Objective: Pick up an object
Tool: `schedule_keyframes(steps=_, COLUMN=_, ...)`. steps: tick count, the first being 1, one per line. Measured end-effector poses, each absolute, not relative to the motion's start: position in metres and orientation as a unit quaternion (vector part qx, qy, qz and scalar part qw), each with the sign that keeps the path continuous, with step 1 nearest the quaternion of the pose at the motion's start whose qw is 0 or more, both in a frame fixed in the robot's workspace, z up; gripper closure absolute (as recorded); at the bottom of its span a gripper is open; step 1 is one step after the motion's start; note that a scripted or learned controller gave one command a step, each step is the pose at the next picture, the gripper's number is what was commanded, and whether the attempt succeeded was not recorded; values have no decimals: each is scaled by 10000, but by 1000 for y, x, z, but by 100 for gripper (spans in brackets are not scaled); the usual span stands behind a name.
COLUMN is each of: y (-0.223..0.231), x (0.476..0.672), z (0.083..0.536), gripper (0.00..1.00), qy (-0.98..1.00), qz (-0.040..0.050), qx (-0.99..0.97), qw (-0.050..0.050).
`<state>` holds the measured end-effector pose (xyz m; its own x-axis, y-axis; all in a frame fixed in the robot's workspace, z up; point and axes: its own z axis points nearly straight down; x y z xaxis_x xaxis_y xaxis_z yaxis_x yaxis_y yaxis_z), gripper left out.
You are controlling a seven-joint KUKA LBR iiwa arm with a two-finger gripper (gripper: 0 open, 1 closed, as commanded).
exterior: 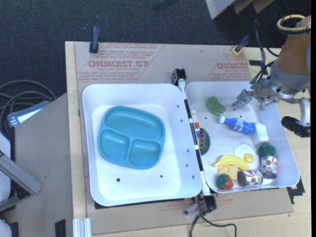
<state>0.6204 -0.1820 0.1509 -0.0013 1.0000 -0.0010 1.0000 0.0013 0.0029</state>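
My gripper [254,100] hovers over the far part of the right bin [291,174], its fingers spread open with nothing between them. A green leafy toy [215,105] lies just left of it. A blue bottle [240,126] with a white cap lies on its side just in front of the gripper. Toward the bin's front lie a fried egg [245,155], a banana [232,161], a broccoli piece [267,149], a red fruit [224,181] and small cans [253,177]. A watermelon slice [203,140] rests against the bin's left wall.
The left bin [94,107] holds a blue divided plate [131,136]. A black-and-white divider [191,127] runs between the bins. Cardboard bench [118,63] lies behind them. The arm's grey wrist with its orange band [296,48] enters from the right.
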Motion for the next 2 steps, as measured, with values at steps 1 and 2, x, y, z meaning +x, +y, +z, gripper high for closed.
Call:
schedule_keyframes(steps=1, y=-149, x=590, z=84, gripper=0, qy=7073, qz=-4, qx=7069, qw=-7)
schedule_keyframes(steps=2, y=-149, x=591, z=95, gripper=100, qy=7074, qz=1, qx=7068, qw=11)
